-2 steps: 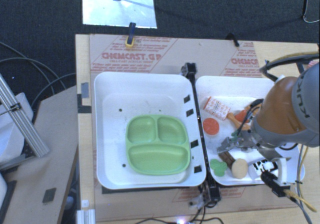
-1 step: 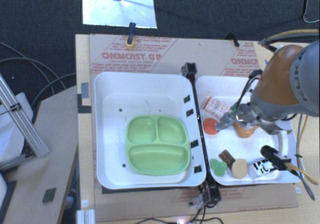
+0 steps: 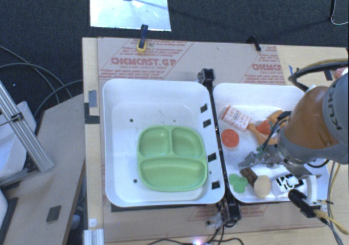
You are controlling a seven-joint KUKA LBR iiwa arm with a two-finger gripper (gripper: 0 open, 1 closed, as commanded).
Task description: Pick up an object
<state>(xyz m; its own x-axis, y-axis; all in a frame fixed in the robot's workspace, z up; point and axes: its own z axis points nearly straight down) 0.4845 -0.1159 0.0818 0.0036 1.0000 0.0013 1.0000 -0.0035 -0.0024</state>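
Observation:
My gripper [image 3: 255, 158] hangs low over the middle of the right bin [image 3: 256, 90], on the arm reaching in from the right. Just below it lie a small brown block [image 3: 249, 174], a beige egg-shaped thing [image 3: 262, 186] and a green piece [image 3: 238, 182]. A red disc [image 3: 230, 138] lies to its upper left. Farther back are a white and red packet [image 3: 235, 114] and an orange and red item [image 3: 263, 126], partly hidden by the arm. I see nothing held in the gripper.
The left bin [image 3: 120, 129] holds a green divided plate [image 3: 172, 157]. A black divider with clips [image 3: 214, 129] runs between the two bins. The arm's orange band [image 3: 313, 115] covers the right bin's right side.

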